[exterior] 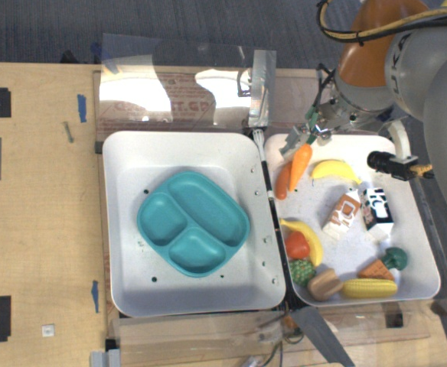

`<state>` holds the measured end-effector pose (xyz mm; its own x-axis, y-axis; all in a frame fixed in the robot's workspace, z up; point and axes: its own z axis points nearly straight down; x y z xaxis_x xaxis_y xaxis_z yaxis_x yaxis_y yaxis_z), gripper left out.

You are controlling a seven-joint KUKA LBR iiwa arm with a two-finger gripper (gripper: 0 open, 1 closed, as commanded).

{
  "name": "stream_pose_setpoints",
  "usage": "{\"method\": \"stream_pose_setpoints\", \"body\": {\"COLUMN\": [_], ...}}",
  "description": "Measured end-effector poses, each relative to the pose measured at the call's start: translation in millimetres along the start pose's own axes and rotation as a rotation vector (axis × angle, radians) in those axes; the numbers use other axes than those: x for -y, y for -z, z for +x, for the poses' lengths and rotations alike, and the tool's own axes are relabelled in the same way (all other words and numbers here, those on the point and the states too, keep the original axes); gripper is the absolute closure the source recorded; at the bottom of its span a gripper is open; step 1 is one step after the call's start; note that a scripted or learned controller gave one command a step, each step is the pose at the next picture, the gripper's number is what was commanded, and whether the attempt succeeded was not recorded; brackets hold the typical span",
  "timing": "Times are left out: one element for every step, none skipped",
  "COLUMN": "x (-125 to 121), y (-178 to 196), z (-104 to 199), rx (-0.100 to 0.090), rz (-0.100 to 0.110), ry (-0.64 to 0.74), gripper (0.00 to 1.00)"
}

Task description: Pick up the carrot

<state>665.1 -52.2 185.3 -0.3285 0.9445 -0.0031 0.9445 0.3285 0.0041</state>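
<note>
I am working the arm (407, 60) in from the right, and the gripper (309, 131) is hanging over the far left corner of the right bin (426, 239). Its tips are sitting at the top end of the carrot (300, 164), looking to be touching it, but the wrist is blocking my sight line, so I cannot tell how the tool is set, nor whether it has any hold.

The carrot is standing tilted, its lower end just beside a second orange piece (283, 182) against the bin's left wall. A banana (335, 170) is lying just to its right, with a small carton (343, 211) and a black-and-white box (377, 207) nearer the middle. Along the near edge I am seeing a tomato (298, 245), broccoli (301, 270), a potato (324, 283) and corn (370, 287). The left bin (124, 281) is carrying a teal tray (194, 222).

My judgement: the grasp is just being set. To do it well, I am wanting the grip square across the carrot's width, lower than the tapering tip, clear of the wall and the orange neighbour, then a slow, straight lift.
</note>
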Motion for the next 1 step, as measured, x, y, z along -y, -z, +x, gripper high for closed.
{"method": "stream_pose_setpoints", "body": {"x": [18.4], "y": [-99.2], "z": [-55.6], "rx": [-0.003], "rz": [0.007], "ry": [-0.03], "gripper": [0.0]}}
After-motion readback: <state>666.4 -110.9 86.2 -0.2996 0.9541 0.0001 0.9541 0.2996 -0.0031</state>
